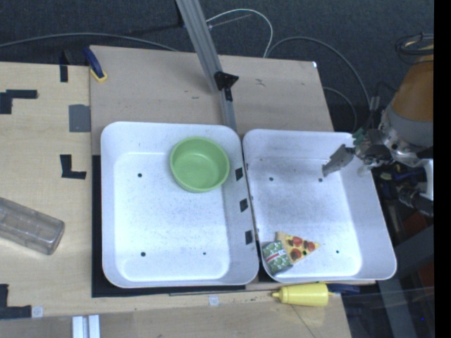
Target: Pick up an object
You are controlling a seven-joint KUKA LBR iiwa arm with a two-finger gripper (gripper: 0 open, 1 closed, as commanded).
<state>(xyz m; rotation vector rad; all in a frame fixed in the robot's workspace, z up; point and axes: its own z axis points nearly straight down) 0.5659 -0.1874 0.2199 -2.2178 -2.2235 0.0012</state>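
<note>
Two white bins sit side by side on the table. Left bin [120,259]: a green bowl [200,164] upright near its far edge, toward the right corner, close to the wall shared with the other bin.

Right bin [366,231]: a pizza-slice toy [299,246] lies flat near the front edge, toward the left corner, with a small green packet [276,257] touching it on the left side and resting against the bin's left wall.

Gripper [338,162] hangs over the far right corner of the right bin, tilted, tip pointing down and leftward into the bin. Nothing between the fingers; whether they are spread or closed cannot be told from this angle. It is well apart from the pizza slice and packet.

A yellow bottle [304,295] lies on its side on the table just outside the front edge of the right bin. A clear plastic container [28,225] lies at the table's left edge.
</note>
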